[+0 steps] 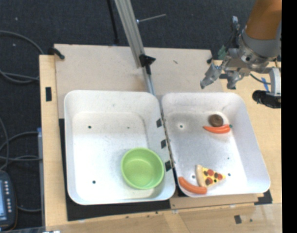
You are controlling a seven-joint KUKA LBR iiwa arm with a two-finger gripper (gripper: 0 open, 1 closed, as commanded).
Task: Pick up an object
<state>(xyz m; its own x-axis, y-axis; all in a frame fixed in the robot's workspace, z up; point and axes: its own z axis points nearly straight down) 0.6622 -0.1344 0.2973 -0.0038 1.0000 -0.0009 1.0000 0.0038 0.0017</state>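
- Gripper hangs above the far edge of the right bin, beyond the bin wall, over bare bench. Fingers read as spread: two grey prongs splay apart with a gap between them and nothing in it.
- Candidate objects all lie loose on the bin floors, none gripped.
- Right bin, far half: small brown round piece touching an orange carrot-like piece just in front of it. Nearest things to the gripper.
- Right bin, near edge: pizza-slice toy beside a red-orange sausage, the sausage lying up against the bin's sloped near wall.
- Left bin: green bowl upright, open side up, near its front right corner.
- Judgement: arm is staged high and clear of the walls, likely so descent can be straight down. The brown/carrot pair looks the shortest reach, but their contact may cause a two-object pinch or a slip.
- The sausage against the wall looks awkward for finger clearance.
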